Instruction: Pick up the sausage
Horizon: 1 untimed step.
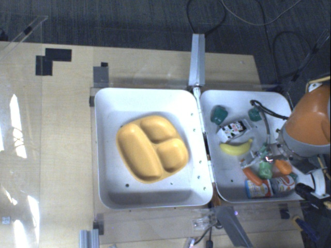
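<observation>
Two white bins sit side by side on the wooden bench. The left bin (103,138) contains a yellow three-part dish (151,148), lying near its middle.

The right bin (227,190) holds a scatter of small goods. At its far end lie a dark green item (219,113) and a smaller teal one (254,114). Just nearer sits a small white packet with dark and red print (234,129), and a banana (235,148) lies beside it on the near side. At the near right of this bin a reddish-orange sausage (253,175) lies tilted, touching a printed can (269,188) lying on its side. A green piece (265,171) and an orange piece (283,167) sit just beyond the can.

The arm's orange band (310,120) enters from the right, over the right bin. The gripper (266,158) is low over the cluster, just above the green piece and close beside the sausage. Whether it is wide, narrow or clasping anything cannot be told; the parts are too small and cluttered.
</observation>
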Each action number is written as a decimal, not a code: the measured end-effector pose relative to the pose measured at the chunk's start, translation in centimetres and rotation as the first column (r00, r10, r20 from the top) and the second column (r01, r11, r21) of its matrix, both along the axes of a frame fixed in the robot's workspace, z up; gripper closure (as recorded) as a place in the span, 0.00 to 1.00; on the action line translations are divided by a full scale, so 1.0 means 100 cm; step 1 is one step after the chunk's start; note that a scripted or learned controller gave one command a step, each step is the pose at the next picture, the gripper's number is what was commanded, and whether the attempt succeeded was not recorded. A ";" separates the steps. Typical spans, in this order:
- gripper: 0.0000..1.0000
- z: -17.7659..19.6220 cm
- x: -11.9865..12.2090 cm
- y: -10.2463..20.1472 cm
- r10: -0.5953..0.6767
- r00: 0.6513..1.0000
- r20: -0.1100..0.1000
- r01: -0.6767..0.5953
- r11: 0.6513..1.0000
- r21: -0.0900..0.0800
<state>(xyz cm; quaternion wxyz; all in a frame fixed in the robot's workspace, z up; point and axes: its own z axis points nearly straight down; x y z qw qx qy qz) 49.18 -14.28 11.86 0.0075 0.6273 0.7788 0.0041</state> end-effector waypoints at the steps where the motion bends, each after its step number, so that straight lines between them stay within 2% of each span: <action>1: 0.00 -0.015 0.011 0.016 0.033 0.999 0.033 -0.033 0.999 -0.004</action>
